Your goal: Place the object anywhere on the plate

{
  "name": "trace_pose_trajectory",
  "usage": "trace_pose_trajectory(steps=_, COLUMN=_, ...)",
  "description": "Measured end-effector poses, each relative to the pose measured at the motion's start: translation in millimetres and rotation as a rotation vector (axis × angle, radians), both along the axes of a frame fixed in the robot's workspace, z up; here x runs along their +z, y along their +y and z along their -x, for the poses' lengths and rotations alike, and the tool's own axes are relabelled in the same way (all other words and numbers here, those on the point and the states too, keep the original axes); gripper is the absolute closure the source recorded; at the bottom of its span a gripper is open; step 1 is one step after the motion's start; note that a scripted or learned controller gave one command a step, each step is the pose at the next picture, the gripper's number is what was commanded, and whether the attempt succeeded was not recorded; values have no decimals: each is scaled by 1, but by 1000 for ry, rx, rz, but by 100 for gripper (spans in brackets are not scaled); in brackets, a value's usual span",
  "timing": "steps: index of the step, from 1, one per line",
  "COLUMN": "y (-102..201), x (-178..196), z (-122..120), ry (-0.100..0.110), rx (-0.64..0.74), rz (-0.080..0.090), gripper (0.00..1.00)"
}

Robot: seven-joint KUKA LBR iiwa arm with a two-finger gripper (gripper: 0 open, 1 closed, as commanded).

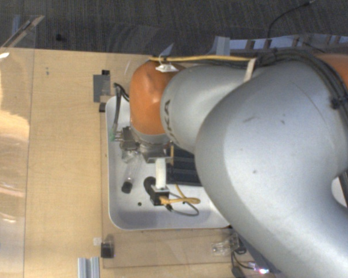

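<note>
arm: big grey arm (267,155) comes in from the right and hangs over the left bin (119,213)
gripper: gripper (130,155) sits low over the bin's left side, honestly can't tell if it's apart or closed from this angle
object: my guess is the small dark piece (126,186), lying loose on the bin floor just near of the gripper, nothing gripping it
progress: looks like barely started tbh, pickup not done, placing on the plate all still to do
hidden: arm covers everything to the right, so the plate could be under there
unclear: dark slatted shape (182,168) right of the gripper, half covered, no clue what it is
</note>
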State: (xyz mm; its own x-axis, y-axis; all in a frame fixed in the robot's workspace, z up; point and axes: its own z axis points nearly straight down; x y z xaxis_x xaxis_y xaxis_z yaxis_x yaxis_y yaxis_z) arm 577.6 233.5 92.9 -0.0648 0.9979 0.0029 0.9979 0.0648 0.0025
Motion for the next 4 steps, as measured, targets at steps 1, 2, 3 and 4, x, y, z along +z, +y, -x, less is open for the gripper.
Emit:
trace_pose_trajectory(steps=1, y=-28, x=93, z=90, ry=-2, rx=323, rz=1, gripper=100)
trace_pose_trajectory(steps=2, y=-9, x=159, z=32, ry=-7, rx=701, rz=2, gripper=100)
trace_pose_trajectory(steps=3, y=-19, x=296, z=-85, ry=-12, rx=578, rz=3, gripper=100)
trace_pose_trajectory(steps=4, y=-29, x=164, z=-43, ry=-2, rx=597, rz=3, gripper=100)
